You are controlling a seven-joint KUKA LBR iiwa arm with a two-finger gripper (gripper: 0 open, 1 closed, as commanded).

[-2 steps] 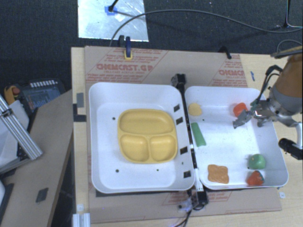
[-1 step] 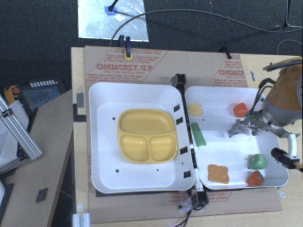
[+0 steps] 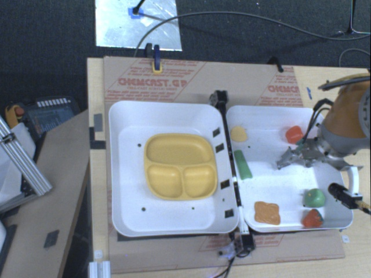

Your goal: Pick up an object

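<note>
My gripper [image 3: 288, 158] hangs low over the middle of the right bin [image 3: 272, 181], reaching in from the right, with nothing visibly in it. A red-orange piece [image 3: 294, 134] lies just behind it. A green stick [image 3: 242, 164] lies to its left by the bin's left wall, and a pale yellow round piece [image 3: 239, 134] sits in the back left corner. Toward the front lie a flat orange piece [image 3: 267, 212], a green round piece [image 3: 315, 198] and a red piece [image 3: 313, 218].
The left bin [image 3: 124, 155] holds a yellow divided plate [image 3: 179, 167]. A black divider with clips [image 3: 227, 161] runs between the two bins. Both bins stand on a cardboard sheet [image 3: 191, 80] on the bench.
</note>
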